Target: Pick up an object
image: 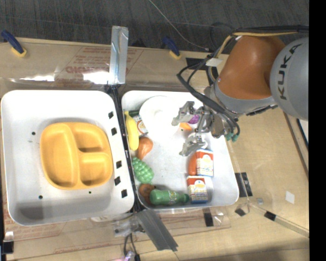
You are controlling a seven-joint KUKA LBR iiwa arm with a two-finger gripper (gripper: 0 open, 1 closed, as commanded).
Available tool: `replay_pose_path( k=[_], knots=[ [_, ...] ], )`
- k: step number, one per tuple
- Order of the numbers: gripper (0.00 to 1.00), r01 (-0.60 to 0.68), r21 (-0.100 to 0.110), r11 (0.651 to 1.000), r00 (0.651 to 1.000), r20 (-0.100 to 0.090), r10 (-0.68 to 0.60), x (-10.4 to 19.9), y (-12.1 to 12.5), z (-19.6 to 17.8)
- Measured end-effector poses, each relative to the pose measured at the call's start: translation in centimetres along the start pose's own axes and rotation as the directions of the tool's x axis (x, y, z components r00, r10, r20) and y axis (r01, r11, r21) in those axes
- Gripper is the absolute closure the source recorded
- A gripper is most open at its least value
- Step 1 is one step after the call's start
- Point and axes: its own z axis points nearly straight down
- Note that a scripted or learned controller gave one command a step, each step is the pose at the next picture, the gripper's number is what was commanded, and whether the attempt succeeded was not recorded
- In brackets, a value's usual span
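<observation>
Lying along the right bin's (228,192) near edge is a green bottle (167,197), with two small cartons (202,175) just beside it toward the right. Farther in sit green grapes (142,171), an onion (145,147) and a banana (131,134). The jaws (193,129) hover spread apart above the bin's middle, holding nothing. A yellow divided tray (76,154) occupies the left bin (16,113).

The fingers (189,130) hang over the right bin (228,185). Just below them lie two cartons (204,163), one after the other. Left of the fingers is a plate (157,112), and farther left a banana (131,134) and grapes (142,170). A bottle (167,197) lies lower left. Far left, a tray (76,154) sits in the left bin (16,113).
</observation>
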Motion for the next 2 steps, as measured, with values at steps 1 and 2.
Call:
replay_pose_path(
  k=[1,2],
  knots=[
    [0.00,-0.001,-0.004,1.000,1.000,-0.009,0.001,-1.6,-4.4,12.2],
    [0.00,-0.067,-0.001,0.998,0.998,0.001,0.067,4.6,-5.1,12.5]
  ],
)
